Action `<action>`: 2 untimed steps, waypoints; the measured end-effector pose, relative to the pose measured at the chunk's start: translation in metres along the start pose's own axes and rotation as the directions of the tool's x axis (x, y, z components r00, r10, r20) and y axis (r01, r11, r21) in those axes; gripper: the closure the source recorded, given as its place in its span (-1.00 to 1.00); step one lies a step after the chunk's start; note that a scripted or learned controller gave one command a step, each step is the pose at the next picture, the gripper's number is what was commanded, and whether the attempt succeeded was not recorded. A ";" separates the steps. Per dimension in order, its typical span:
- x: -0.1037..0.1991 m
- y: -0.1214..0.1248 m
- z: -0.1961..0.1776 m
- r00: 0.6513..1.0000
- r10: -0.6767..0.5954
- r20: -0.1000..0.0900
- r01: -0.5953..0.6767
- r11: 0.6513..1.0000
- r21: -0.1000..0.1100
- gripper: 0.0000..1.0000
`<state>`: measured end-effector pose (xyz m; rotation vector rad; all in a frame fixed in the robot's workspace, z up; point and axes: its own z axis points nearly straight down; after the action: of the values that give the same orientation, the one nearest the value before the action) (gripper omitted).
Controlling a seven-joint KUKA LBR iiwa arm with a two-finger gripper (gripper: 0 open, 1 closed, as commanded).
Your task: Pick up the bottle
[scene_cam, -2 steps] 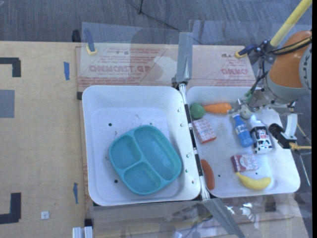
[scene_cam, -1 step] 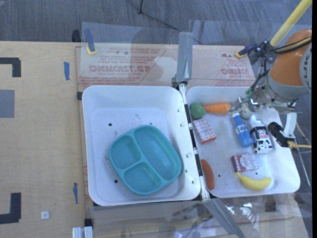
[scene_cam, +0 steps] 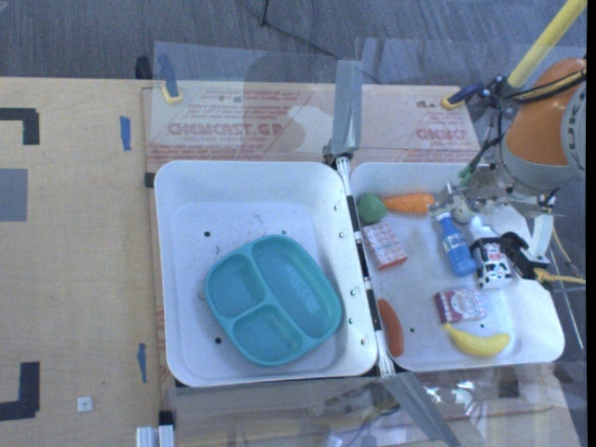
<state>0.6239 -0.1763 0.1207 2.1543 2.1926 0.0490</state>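
Blue plastic, the bottle [scene_cam: 455, 248] lies on its side in the right bin [scene_cam: 549, 343], with a carrot [scene_cam: 410, 203] near its cap end and a red-and-white packet [scene_cam: 384, 247] beside it. It is probably light, stiff and smooth, so it may roll; take it across mid-body. The end effector [scene_cam: 468, 192] hangs just beyond the cap; whether apart or together, I cannot tell.

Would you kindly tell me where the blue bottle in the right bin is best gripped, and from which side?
Probably across its mid-body, from straight above: the blue bottle lies flat, long and narrow, so its width is the easy span to close on.
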 end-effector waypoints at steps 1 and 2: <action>-0.001 -0.031 0.032 0.990 0.143 -0.014 -0.142 0.987 0.069 -1.00; -0.002 -0.029 0.020 0.990 0.143 -0.013 -0.142 0.988 0.064 1.00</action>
<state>0.5969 -0.1793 0.0985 2.3499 2.0722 0.0070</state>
